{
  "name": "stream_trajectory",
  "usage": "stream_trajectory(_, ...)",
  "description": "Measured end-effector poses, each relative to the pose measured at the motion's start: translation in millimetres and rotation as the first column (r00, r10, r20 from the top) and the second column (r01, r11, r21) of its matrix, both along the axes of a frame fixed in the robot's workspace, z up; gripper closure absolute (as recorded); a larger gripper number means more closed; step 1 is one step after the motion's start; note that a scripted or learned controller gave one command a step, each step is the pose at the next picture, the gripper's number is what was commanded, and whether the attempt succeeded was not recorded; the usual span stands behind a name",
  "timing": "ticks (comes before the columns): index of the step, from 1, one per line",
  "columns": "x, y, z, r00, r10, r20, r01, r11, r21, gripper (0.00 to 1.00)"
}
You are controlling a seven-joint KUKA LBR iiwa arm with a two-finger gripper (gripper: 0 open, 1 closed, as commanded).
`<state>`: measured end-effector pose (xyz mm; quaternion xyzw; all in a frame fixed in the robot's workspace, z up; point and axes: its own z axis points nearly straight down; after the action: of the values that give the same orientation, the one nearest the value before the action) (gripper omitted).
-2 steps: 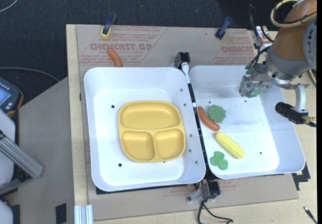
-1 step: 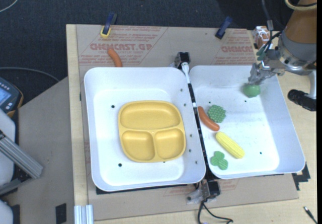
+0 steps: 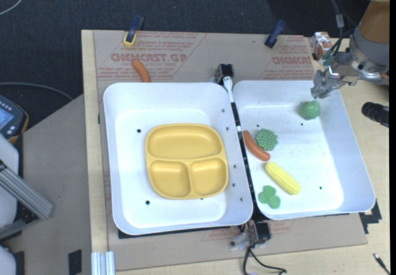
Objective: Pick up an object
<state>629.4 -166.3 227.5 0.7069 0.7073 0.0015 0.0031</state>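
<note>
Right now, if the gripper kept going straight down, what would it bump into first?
Probably the green ball. The gripper hangs just above it in the right bin, though depth is hard to judge, so it might miss it and hit the bin floor.

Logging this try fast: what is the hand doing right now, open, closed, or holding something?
Hand: poised just above the green ball at the far side of the right bin; open or closed cannot be told, nothing seen held.

1. A round green toy (image 3: pixel 310 109) sits near the far edge of the right bin (image 3: pixel 346 162).
2. A broccoli floret (image 3: pixel 266 139) touches a sausage (image 3: pixel 255 146) by the divider.
3. Corn cob (image 3: pixel 283 178) lies diagonally; a green leafy piece (image 3: pixel 269 196) rests nearest.
</note>
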Motion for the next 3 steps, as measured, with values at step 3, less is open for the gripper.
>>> stream_trajectory(3, -53.7, 75.1, -12.6, 1.0, 0.001, -0.005, -0.001, 1.0, 0.002, 1.0)
